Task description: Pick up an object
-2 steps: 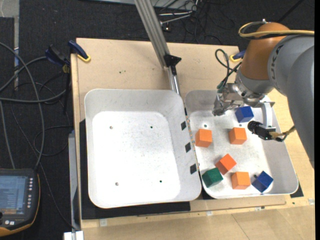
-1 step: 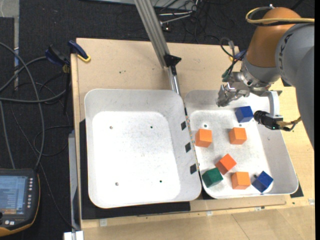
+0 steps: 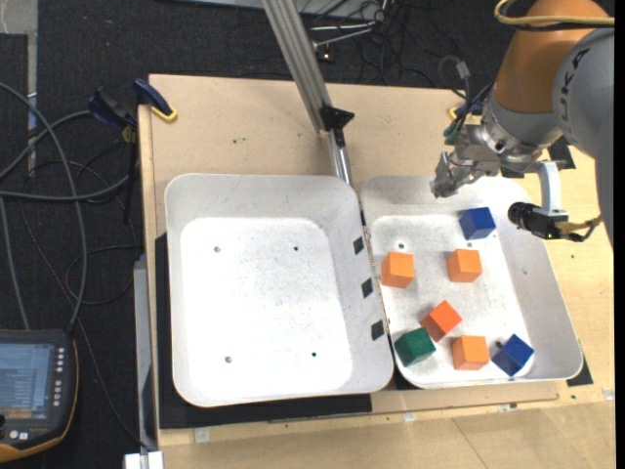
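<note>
From my remote station I see a tan wooden bench [image 3: 254, 125] at centre frame. Two shallow white bins sit side by side on it: the left bin [image 3: 259, 281] mid-frame and the right bin [image 3: 547, 291] toward the lower right, with small black clips [image 3: 369, 286] along their shared edge. A blue clamp [image 3: 146, 101] grips the bench's upper-left corner. A metal strut [image 3: 293, 42] slants down from top centre. Cables [image 3: 59, 184] trail at left, and a teach pendant [image 3: 34, 389] lies at lower left.
</note>
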Robot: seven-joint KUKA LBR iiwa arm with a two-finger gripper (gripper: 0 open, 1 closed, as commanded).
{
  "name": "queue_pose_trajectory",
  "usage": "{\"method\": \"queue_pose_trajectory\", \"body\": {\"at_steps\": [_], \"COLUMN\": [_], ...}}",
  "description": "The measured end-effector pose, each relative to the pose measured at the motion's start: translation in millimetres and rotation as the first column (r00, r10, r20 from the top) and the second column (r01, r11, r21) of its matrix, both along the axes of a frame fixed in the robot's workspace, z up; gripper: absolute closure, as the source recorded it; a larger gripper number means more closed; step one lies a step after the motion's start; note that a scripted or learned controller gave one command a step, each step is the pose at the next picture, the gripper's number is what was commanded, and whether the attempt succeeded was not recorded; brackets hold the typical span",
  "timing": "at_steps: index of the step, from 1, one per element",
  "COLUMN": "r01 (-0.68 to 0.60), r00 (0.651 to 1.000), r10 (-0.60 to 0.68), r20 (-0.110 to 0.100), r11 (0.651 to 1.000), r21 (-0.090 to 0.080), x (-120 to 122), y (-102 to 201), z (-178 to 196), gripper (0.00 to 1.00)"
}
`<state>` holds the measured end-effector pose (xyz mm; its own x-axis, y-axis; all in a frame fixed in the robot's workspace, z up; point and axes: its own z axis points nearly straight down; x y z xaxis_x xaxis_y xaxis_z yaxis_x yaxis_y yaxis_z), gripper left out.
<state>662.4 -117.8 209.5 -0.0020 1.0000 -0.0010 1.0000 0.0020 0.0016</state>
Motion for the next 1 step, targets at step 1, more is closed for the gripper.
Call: {"method": "queue_pose_trajectory", "body": {"at_steps": [1], "r01": [-0.003], "r00": [1.000], "r10": [0.003], "r20": [-0.002], "r11": [1.000], "r21": [0.001], "x": [-23.2], "y": [36.0], "z": [6.7], "gripper": [1.00]}}
